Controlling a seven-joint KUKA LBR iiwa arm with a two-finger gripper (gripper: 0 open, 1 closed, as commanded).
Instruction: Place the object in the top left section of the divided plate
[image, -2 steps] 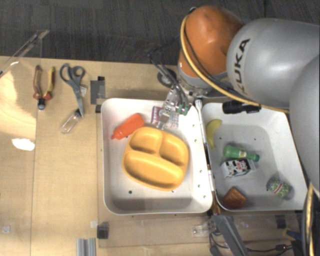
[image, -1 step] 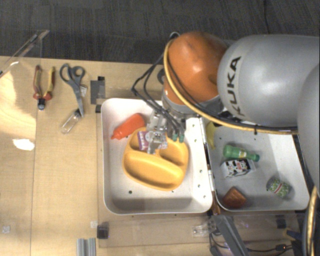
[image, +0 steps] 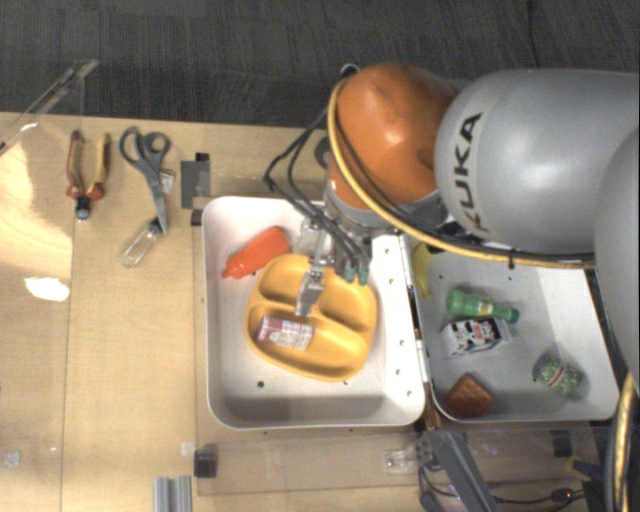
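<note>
I read the tool (image: 312, 285) as hanging over the yellow plate (image: 352, 345) toward its 12 o'clock; grip state unclear. Small can (image: 286, 332) lies in the plate's 8 o'clock section. I'd confirm placement, then lift straight up.

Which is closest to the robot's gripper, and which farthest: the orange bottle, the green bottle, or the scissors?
Measured from the gripper over the yellow divided plate:
1. Orange bottle, just left of it in the same bin.
2. Green bottle, in the right bin.
3. Scissors, on the bench at far left.
</note>
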